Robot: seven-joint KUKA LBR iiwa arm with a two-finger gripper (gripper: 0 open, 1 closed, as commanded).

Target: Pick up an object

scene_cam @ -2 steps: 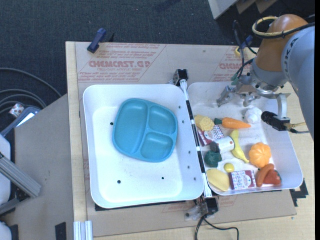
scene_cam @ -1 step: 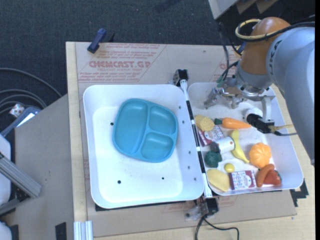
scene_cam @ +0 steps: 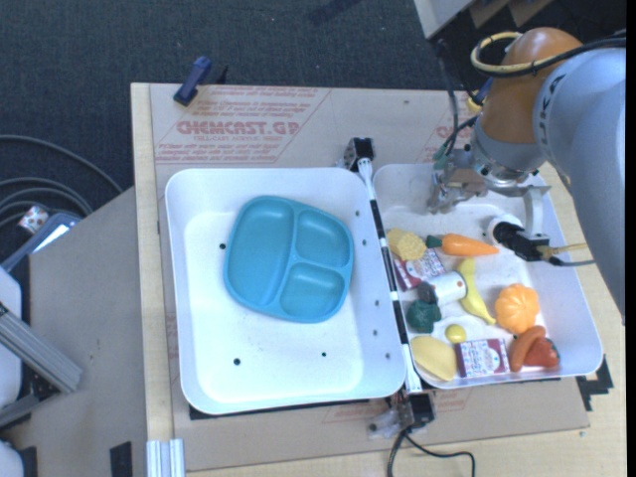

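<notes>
we've got a pile of toy food in the right bin (scene_cam: 586,311): a carrot (scene_cam: 467,246) near the top, a banana (scene_cam: 473,300) under it, an orange pumpkin (scene_cam: 518,308) beside that, a red tomato-ish thing (scene_cam: 532,351) in the lower corner, a small red carton (scene_cam: 482,357) next to it, a pale yellow piece (scene_cam: 434,357) by the divider, and a dark green bit (scene_cam: 423,314) above that. the gripper (scene_cam: 449,191) sits at the bin's top end, above the carrot and apart from it (can't tell how it's set, it's too blurry). nothing looks held. the left bin (scene_cam: 199,366) has a blue sectioned plate (scene_cam: 289,258), tilted a little. both bins sit on a cardboard sheet (scene_cam: 248,122) with red print.
</notes>
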